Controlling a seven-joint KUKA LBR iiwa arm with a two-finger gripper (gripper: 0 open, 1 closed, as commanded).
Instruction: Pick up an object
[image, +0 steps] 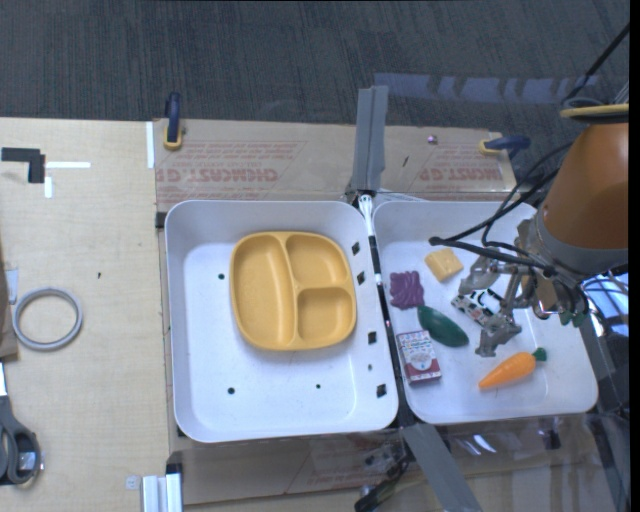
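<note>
Plywood bench (80, 220) with dark carpet beyond it carries two white bins; the left bin (200, 400) holds a yellow divided plate (293, 290). In the right bin (560, 395) lie a cracker (443, 264), purple grapes (406, 289), a green vegetable (443, 327), a red box (419, 357) and a carrot (508, 369). The tool (490, 318) hangs above the bin floor, just above the carrot and right of the green vegetable; whether its fingers are parted I cannot tell, and nothing shows between them.

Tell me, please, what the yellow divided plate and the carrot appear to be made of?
The divided plate looks like moulded plastic, matte yellow, with smooth rounded compartment walls and an even colour. The carrot appears to be a plastic toy, uniformly orange with a slight sheen and a green tip; it could be rubber.
</note>
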